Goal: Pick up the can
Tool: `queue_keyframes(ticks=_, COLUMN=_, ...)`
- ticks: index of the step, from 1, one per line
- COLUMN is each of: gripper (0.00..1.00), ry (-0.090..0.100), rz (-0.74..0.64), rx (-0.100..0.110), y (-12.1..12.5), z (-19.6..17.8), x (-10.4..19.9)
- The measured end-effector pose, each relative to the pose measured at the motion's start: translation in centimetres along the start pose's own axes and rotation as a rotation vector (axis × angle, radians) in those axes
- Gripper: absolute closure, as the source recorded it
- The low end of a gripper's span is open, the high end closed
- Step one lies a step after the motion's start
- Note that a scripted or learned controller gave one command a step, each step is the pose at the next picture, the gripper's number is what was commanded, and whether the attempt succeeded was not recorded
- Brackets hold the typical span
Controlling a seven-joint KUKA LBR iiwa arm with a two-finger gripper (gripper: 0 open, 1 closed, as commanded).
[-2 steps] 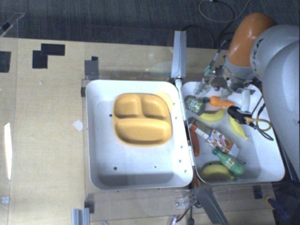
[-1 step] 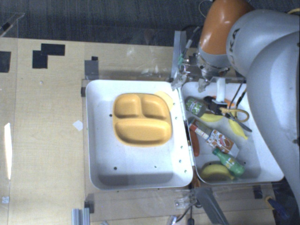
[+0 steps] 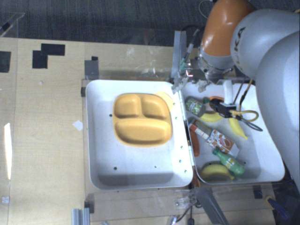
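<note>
The can (image 3: 194, 106), small with a green and white label, lies on its side in the upper left part of the right bin (image 3: 269, 165). My gripper (image 3: 199, 81) hangs below the orange wrist band at the bin's far left corner, just above and behind the can. Nothing is visibly held. The arm's grey body covers the bin's right side.
Around the can lie a banana (image 3: 212, 117), a second banana (image 3: 238, 128), scissors (image 3: 234, 111), a flat printed box (image 3: 216, 138), a red stick (image 3: 195, 145), a green bottle (image 3: 229, 162) and a dark banana (image 3: 215, 171). The left bin (image 3: 101, 139) holds a yellow divided plate (image 3: 142, 118).
</note>
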State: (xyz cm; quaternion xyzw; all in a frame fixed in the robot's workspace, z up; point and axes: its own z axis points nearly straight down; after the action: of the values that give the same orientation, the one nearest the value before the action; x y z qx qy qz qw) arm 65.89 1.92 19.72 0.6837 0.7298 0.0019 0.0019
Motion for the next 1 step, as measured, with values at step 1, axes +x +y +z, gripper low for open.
queue_keyframes(ticks=1, gripper=0.0, ry=0.002, rz=-0.006, rx=0.0, y=1.6, z=1.11, x=8.32)
